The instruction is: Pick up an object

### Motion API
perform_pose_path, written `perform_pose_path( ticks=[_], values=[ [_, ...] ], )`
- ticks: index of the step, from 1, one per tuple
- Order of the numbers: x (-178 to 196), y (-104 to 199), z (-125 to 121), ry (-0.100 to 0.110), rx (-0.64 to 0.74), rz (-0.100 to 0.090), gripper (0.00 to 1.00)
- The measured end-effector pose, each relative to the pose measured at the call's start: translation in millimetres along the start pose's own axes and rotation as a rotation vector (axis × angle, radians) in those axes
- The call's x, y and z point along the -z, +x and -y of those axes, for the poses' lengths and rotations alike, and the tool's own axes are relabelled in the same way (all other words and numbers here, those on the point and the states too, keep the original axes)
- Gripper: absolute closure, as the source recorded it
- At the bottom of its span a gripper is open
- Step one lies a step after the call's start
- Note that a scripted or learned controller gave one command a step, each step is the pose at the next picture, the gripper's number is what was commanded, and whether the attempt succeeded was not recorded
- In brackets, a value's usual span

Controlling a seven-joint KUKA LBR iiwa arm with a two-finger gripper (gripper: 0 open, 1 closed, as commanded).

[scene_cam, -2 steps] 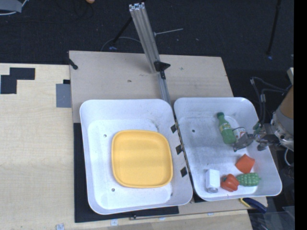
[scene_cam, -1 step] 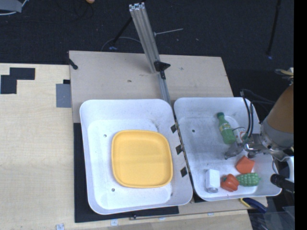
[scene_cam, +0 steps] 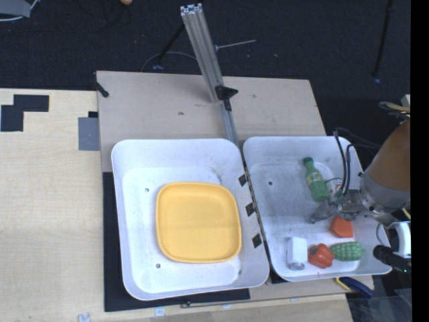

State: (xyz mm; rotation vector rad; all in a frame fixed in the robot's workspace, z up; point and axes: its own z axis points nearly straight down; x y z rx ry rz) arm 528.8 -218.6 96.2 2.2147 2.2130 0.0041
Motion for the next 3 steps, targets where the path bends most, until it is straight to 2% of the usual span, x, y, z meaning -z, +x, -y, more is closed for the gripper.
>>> perform_pose_path(
  ticks=[1,2,3],
  values=[
    [11.4,-1.5,-0.6,-0.003,-0.002,0.001,1.0],
    [53.6,-2.6,-5.5,0.006,0.001,-0.005,1.0],
    [95.8,0.2,-9.0,0.007,0.001,-0.005,1.0]
  ],
)
